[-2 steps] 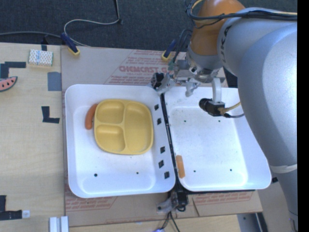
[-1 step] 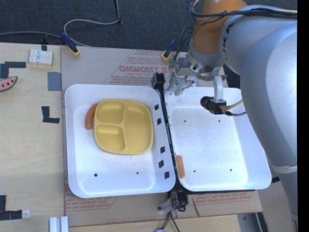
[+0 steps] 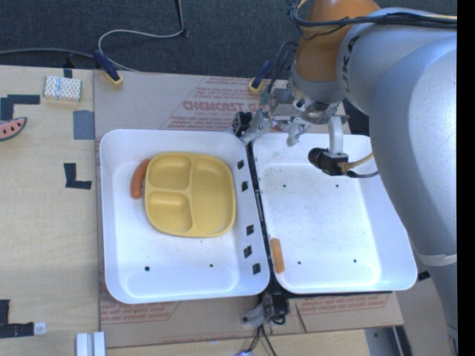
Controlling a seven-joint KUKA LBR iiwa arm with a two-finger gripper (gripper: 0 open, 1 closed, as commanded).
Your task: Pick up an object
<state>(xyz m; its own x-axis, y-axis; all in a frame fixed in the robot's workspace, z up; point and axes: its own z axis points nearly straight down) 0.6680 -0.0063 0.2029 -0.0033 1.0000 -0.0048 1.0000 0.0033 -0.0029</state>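
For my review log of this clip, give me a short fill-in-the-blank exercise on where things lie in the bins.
1. The yellow divided plate lies in the ____ bin.
2. The orange sausage beside the plate lies along its ____ edge.
3. The small orange piece in the right bin lies against its ____ wall.

Missing words: left; left; left

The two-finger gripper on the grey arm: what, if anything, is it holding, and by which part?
It cannot be told: the gripper sits over the white right bin's far edge, with nothing visibly held.
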